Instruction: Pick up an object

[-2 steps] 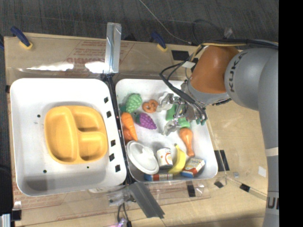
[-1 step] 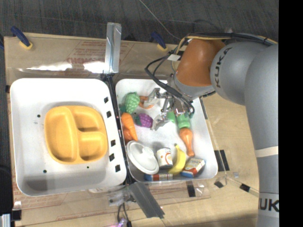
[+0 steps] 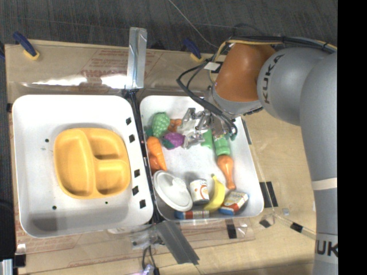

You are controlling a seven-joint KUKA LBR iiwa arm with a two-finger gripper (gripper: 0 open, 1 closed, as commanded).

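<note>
- The claw (image 3: 194, 129) hangs just beside the purple toy (image 3: 174, 140); I cannot tell its state.
- That toy looks light, hard, slippery; pinch its middle.

Tan desk (image 3: 287, 153) under clear plastic sheeting, bearing two shallow white bins side by side. Right bin (image 3: 252, 171) directly beneath the pincer (image 3: 195, 128); left bin (image 3: 28, 153) well off to the pincer's left. Blue clamps (image 3: 26, 44) at the desk's far edge, beyond the pincer.
</note>
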